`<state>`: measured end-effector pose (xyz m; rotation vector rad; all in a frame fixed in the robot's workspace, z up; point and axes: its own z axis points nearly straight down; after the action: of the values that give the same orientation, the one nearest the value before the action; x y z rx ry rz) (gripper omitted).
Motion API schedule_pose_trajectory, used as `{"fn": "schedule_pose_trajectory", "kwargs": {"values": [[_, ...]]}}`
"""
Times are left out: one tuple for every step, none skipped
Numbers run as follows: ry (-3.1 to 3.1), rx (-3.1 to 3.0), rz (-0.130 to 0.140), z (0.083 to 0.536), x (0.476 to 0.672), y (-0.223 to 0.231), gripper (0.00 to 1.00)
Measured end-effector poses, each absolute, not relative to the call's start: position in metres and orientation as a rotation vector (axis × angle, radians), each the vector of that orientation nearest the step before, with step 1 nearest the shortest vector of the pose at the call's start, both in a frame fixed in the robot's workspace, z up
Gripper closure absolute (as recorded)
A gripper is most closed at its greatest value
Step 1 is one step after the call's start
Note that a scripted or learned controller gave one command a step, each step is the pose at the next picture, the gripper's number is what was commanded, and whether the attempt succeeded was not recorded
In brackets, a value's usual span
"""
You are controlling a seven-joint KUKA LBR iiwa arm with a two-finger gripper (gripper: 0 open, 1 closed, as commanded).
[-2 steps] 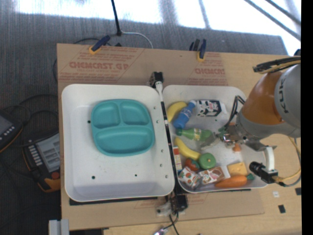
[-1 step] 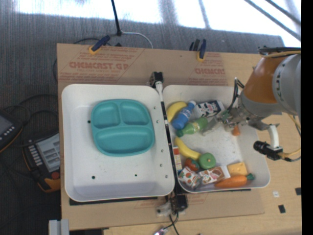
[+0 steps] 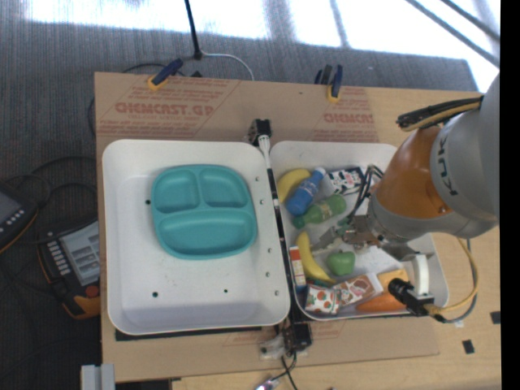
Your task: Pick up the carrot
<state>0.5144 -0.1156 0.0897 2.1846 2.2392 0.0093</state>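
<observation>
The carrot [image 3: 380, 304] is orange and lies along the front wall of the right bin [image 3: 382, 149], near its front right corner. A black part of the arm partly covers the carrot's right end. My gripper [image 3: 341, 236] hangs over the middle of that bin, just above a green apple [image 3: 342, 262] and to the back left of the carrot. It is open with nothing between its fingers. The orange band and the grey wrist hide the bin's right half.
The right bin also holds a yellow banana [image 3: 291, 182], a second banana [image 3: 309, 260], a blue bottle [image 3: 307, 193], a green item [image 3: 323, 211] and a printed carton [image 3: 327, 299]. In the left bin [image 3: 130, 299] lies a teal divided plate [image 3: 203, 211].
</observation>
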Motion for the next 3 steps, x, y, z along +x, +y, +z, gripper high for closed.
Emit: {"fn": "schedule_pose_trajectory", "kwargs": {"values": [[2.297, 2.096, 0.012, 0.091, 0.493, -0.113, 0.00], [2.384, 2.046, -0.001, 0.118, 0.485, -0.135, 0.00], [1.730, 2.610, 0.011, 0.089, 0.487, -0.116, 0.00]]}}
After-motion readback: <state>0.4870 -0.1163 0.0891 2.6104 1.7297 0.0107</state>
